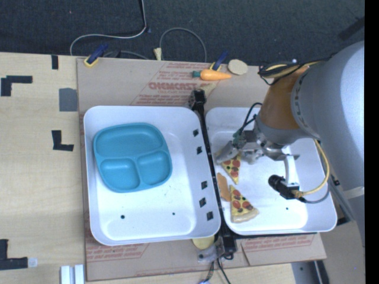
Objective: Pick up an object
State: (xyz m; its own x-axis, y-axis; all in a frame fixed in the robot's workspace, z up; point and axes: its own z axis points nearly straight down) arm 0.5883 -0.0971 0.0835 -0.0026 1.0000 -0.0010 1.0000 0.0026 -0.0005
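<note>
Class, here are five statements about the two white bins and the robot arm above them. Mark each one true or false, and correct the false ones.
1. A blue divided plate lies in the left bin. True.
2. The right bin holds three toy pizza slices. False: two show, an upper pizza slice and a lower pizza slice.
3. The gripper is over the right bin, close to the upper pizza slice. True.
4. A toy carrot lies inside the left bin. False: it lies on the cardboard behind the bins.
5. The blue divided plate has food in its compartments. False: its compartments are bare.
</note>
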